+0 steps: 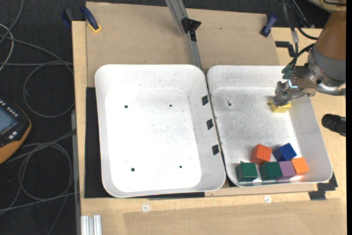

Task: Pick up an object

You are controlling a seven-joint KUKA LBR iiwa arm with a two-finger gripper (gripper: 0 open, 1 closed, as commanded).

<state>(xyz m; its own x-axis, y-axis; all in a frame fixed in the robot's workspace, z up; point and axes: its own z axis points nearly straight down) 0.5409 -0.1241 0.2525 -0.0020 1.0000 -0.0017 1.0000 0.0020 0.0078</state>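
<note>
My gripper hangs over the upper right part of the right bin, at the end of the arm coming in from the right. A small yellow block sits directly under its tip, partly covered by it. I cannot tell whether the block is gripped or lying on the bin floor. In the bin's near right corner lies a cluster of blocks: a red-orange one, a blue one, an orange one, a purple one and two green ones.
The left bin lies beside the right one, with black clips along the shared wall. A slanted metal rod crosses the back of the bench. Cables lie on the dark floor to the left.
</note>
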